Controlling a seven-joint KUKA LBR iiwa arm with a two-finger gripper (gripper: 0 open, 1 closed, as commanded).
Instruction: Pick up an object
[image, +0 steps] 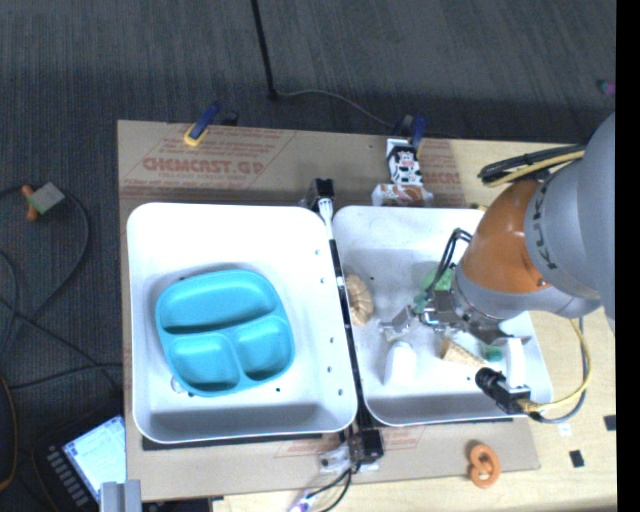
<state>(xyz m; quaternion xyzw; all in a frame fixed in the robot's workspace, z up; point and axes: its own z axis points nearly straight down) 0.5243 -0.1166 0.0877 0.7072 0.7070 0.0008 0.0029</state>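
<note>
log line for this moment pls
arm over right bin | gripper low among items | blue tray in left bin

- You had the arm cut off at the right edge.
- Its wrist hid part of the right bin.
- The small green thing beside it was too blurred to name.

Both bins smooth white plastic, slight sheen. Blue tray glossy moulded plastic. Bench top matt brown cardboard-like board, printed red. Floor dark rough carpet. Arm smooth grey shell, orange band satin.
</note>
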